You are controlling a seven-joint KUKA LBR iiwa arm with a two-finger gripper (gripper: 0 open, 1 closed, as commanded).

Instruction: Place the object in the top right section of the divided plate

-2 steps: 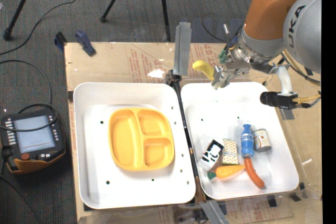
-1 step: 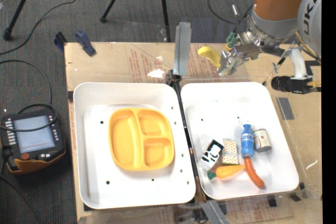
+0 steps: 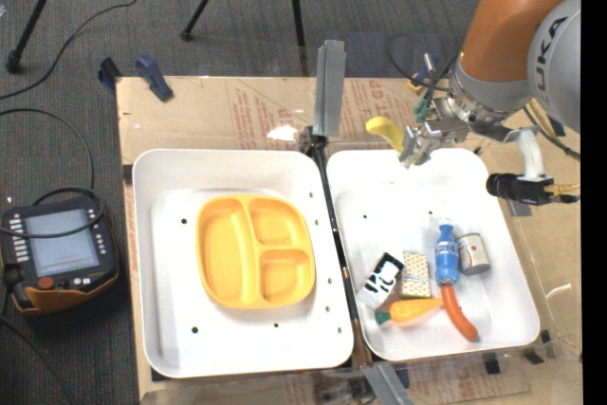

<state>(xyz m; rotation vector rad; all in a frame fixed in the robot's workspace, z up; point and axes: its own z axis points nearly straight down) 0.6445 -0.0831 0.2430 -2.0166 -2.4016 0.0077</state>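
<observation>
Gripper (image 3: 414, 150) – raised over right bin's (image 3: 503, 322) far edge, yellow banana (image 3: 383, 132) seen at its fingers, apparently clamped; lifted clear for carry, prob. Divided plate (image 3: 254, 251) – set in left bin (image 3: 161, 204), top right section bare, awaiting obj.
</observation>
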